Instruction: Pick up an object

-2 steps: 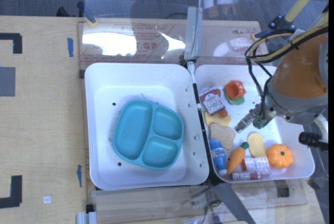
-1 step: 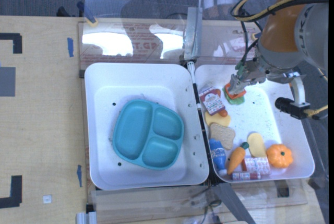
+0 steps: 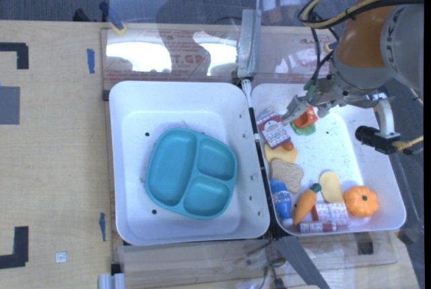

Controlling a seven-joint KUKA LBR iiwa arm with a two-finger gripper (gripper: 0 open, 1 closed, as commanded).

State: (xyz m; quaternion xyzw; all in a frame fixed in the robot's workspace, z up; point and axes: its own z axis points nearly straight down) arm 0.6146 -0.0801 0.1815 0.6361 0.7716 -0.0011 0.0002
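My gripper (image 3: 303, 108) hangs over the upper middle of the right bin (image 3: 377, 166). Directly at its tips is a small red and green toy (image 3: 306, 120), close to or touching the bin floor. Whether the toy is between the tips is hidden by the wrist. A red and white packet (image 3: 273, 130) lies just left of the gripper, near the bin's left wall.
Along the right bin's front lie a bread slice (image 3: 287, 175), a blue bottle (image 3: 281, 201), a carrot (image 3: 304, 203), a yellow piece (image 3: 330, 186), an orange pumpkin (image 3: 360, 200) and a red-white can (image 3: 330, 213). The left bin (image 3: 128, 112) holds a teal divided plate (image 3: 192, 173).
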